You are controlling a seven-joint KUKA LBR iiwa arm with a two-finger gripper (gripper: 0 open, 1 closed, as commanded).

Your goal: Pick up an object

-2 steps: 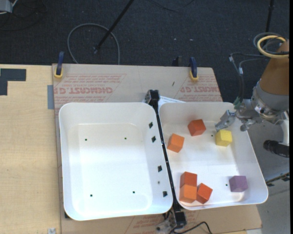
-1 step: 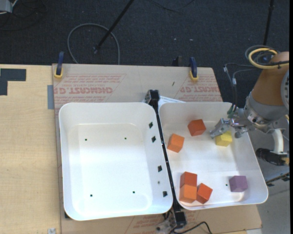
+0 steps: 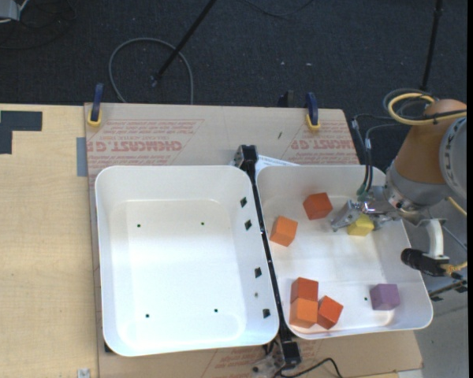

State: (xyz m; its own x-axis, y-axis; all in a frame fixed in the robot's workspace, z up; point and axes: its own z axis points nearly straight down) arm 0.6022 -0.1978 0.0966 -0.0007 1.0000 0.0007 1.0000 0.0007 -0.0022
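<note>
Cardboard-covered bench under dark, cable-strewn floor, seen from the fixed overhead camera: two shallow white bins sit side by side, and in the right-hand bin (image 3: 410,309) the grey arm's metal claw (image 3: 348,217) hangs low, with a small yellow cube (image 3: 362,227) touching its right flank, toward the arm. Whether the claw grips the cube cannot be told.

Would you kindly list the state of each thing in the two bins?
Yellow block: at the end effector, grip unclear.
Red-orange cube: resting apart.
Orange cube: resting apart, near the divider.
Three orange-red blocks: clustered, touching.
Purple cube: resting alone.
</note>
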